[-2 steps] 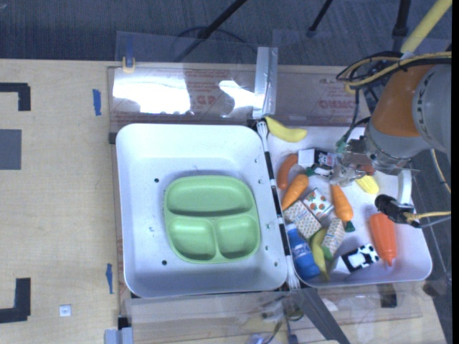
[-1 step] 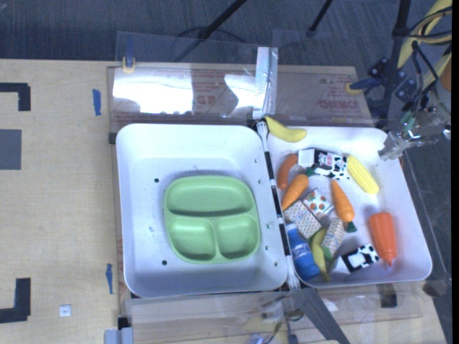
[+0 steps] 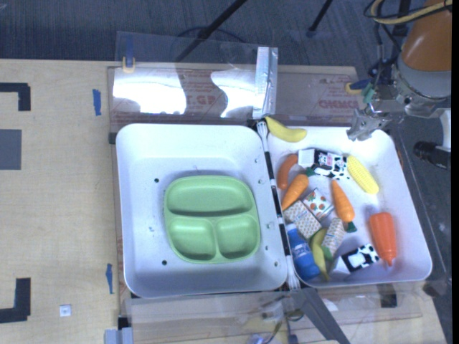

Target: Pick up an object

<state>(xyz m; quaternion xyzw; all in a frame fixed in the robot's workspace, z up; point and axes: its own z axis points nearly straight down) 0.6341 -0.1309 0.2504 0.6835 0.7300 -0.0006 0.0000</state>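
A green divided tray is lying in the left white bin, taking up its middle, with one long compartment toward the far side and two smaller ones toward the near side. The bin is sitting on the pale wooden counter, which is carrying black corner marks and short strips of blue tape. Behind the bins, a clear plastic sheet is standing upright and catching glare.
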